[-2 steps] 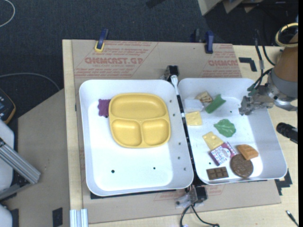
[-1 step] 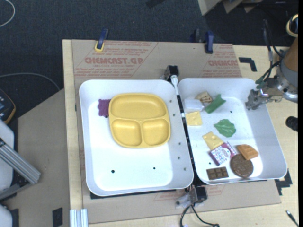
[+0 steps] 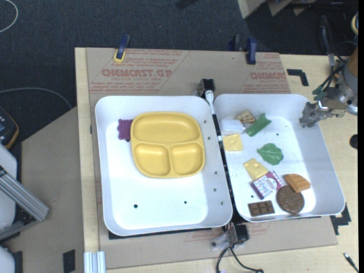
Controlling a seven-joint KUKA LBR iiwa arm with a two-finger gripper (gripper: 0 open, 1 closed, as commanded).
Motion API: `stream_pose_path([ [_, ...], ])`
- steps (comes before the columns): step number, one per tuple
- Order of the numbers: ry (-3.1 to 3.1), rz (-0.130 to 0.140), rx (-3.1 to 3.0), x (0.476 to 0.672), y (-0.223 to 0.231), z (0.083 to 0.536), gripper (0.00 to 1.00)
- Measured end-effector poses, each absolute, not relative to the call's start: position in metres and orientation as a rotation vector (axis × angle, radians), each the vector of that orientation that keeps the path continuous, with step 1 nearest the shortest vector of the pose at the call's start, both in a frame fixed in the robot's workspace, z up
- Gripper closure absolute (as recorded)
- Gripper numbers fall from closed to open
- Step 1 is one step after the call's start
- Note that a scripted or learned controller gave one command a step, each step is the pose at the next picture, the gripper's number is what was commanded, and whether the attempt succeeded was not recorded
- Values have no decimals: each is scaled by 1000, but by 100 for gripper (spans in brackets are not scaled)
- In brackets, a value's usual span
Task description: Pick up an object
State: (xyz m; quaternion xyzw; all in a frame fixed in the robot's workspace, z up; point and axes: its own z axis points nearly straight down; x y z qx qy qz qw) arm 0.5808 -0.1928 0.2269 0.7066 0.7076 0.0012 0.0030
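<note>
The right bin (image 3: 318, 152) holds several small food pieces: a cracker (image 3: 246, 117), a green bean pod (image 3: 257, 125), a green leaf (image 3: 270, 153), two yellow cheese pieces (image 3: 232, 143) (image 3: 255, 168), a purple packet (image 3: 266, 184), a brown cookie (image 3: 290, 199), a bread piece (image 3: 297, 181) and a chocolate bar (image 3: 261, 209). My gripper (image 3: 314, 114) hangs over the bin's upper right rim, well right of the pieces, with nothing visible between its fingers.
In the left bin (image 3: 114, 169) lies a yellow divided plate (image 3: 168, 143), with a purple piece (image 3: 124, 129) at its left edge. Clamps (image 3: 120, 51) (image 3: 251, 49) grip the cardboard board's far edge. A black bracket (image 3: 207, 87) sits between the bins.
</note>
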Motion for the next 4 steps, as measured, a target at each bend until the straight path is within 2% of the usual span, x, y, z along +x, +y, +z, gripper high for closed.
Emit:
stream_pose_path([
  [1, 2227, -1, 2221, 558, -150, 235, 100],
  [2, 2229, -2, 2221, 528, -100, 231, 100],
  [3, 2227, -2, 2222, 525, -74, 214, 100],
  [4, 2223, -1, 2223, 524, -76, 215, 100],
])
